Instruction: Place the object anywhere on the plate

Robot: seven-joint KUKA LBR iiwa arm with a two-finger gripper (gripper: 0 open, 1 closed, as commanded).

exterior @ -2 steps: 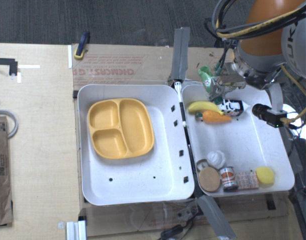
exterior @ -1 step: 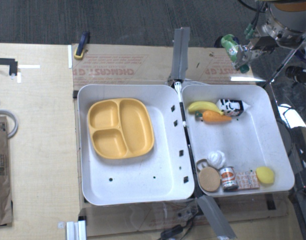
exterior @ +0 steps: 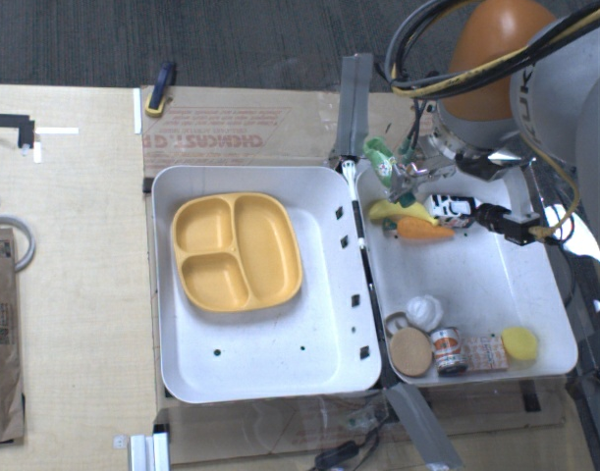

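Robotics lab: taped bench (exterior: 64, 263), white bins (exterior: 172, 361).

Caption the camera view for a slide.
Grey arm's gripper hovers over orange carrot toy in right white bin; yellow three-compartment plastic plate waits in left white bin.

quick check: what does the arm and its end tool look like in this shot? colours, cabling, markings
Grey KUKA arm with a rounded orange band above the wrist. Black and yellow cables loop over the band and run along the arm. The gripper is a small metallic and black assembly; a white block with black markings sits beside it.
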